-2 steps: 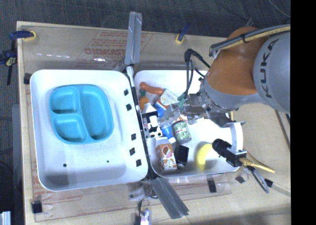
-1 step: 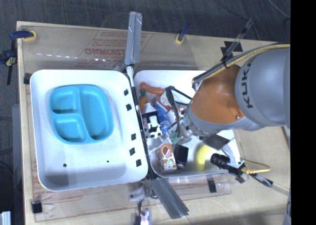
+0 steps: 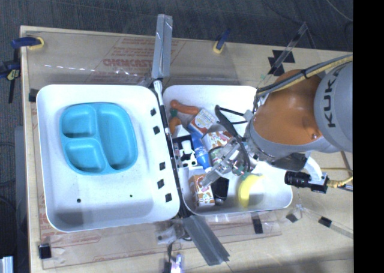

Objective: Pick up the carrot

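The carrot (image 3: 183, 109) is lying at the far end of the right bin (image 3: 273, 203), near a blue bottle (image 3: 200, 147). The tool (image 3: 223, 167) is hovering over clutter mid-bin; its grip cannot be judged.

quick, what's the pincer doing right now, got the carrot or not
pincer: low in the right bin among the cartons, open or shut cannot be told; the carrot lies apart at the bin's far end.

**Readable marks**

White letters "KU" stand on the grey arm (image 3: 336, 107) at the view's right edge. Red mirrored lettering on the clear sheet (image 3: 129, 56) along the bench's far edge is too faint to read. The packet labels in the right bin (image 3: 273, 203) are blurred.
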Controlling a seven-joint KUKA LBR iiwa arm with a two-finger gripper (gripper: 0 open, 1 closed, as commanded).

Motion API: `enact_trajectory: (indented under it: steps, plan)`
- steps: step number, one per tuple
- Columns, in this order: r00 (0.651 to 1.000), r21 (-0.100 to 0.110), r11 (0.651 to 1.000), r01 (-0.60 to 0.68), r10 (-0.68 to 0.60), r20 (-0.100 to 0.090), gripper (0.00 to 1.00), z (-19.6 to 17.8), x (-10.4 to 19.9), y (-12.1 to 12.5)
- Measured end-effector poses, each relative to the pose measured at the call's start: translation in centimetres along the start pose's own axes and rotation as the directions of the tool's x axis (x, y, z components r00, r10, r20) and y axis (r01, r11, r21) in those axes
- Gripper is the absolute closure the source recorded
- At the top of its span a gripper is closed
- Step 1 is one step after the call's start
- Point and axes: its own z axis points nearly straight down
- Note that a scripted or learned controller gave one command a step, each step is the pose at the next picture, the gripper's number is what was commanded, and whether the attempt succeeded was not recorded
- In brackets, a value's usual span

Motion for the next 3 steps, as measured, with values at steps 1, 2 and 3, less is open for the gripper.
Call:
enact_trajectory:
  steps: [1,2,3]
  plan:
    - [1.0,0.0,1.0,0.0,0.0,0.0,0.0,0.0,0.0,0.0]
    - [1.0,0.001,1.0,-0.004,0.004,-0.003,0.0,3.1,-4.1,-4.4]
    - [0.992,0.002,0.992,-0.126,0.126,-0.003,0.0,1.0,-7.0,-2.8]
